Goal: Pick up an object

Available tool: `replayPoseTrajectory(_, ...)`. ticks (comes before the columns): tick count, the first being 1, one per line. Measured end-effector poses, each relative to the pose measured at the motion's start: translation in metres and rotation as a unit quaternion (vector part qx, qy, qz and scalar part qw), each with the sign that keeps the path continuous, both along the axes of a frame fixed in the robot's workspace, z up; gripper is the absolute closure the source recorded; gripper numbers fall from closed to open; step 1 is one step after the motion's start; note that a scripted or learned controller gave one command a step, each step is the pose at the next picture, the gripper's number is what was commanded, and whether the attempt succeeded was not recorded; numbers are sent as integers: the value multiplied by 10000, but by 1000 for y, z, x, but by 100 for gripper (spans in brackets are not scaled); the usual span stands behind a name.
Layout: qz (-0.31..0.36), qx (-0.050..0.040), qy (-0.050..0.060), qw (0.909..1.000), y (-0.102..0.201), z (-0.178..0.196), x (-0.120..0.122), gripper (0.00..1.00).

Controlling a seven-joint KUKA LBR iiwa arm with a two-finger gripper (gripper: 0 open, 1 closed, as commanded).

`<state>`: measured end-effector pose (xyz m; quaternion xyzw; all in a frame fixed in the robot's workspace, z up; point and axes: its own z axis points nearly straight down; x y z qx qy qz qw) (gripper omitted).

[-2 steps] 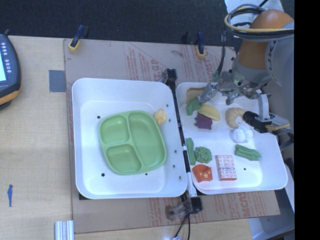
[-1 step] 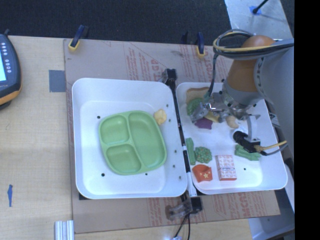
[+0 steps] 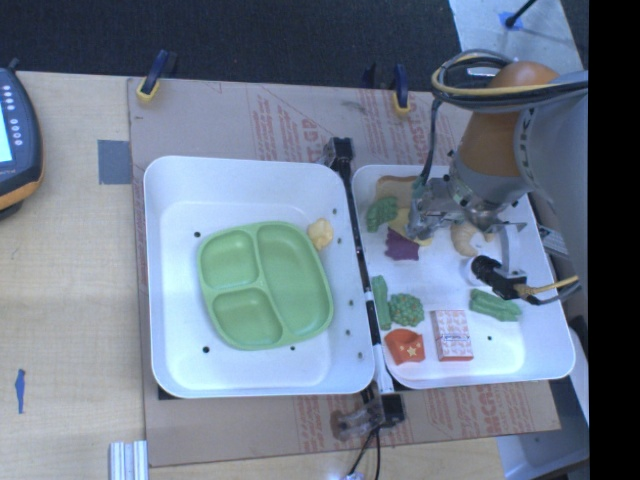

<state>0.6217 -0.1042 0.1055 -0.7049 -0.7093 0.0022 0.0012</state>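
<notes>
My gripper (image 3: 428, 218) reaches down into the back of the right bin (image 3: 540, 358), its fingers hidden among the toys there. Right by it lie a purple piece (image 3: 402, 247), a green leafy piece (image 3: 381, 212) and a tan bread-like piece (image 3: 466, 238). Further forward in the same bin are a green broccoli-like piece (image 3: 406, 309), a thin green stick (image 3: 380, 301), a red piece with a yellow mark (image 3: 405, 346), a red-and-white carton (image 3: 452, 334) and a green pod (image 3: 496, 305).
The left bin (image 3: 175, 358) holds a green divided plate (image 3: 264, 284) and a small yellow piece (image 3: 320, 233) beside its far right corner. A black divider rail (image 3: 358, 258) runs between the bins. A handheld pendant (image 3: 15, 138) lies at the bench's left edge.
</notes>
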Motion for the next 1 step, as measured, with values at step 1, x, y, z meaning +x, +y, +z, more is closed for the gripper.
replayPoseTrajectory(1, -41, 0, 35, 10000, -49, -15, -81, 100)
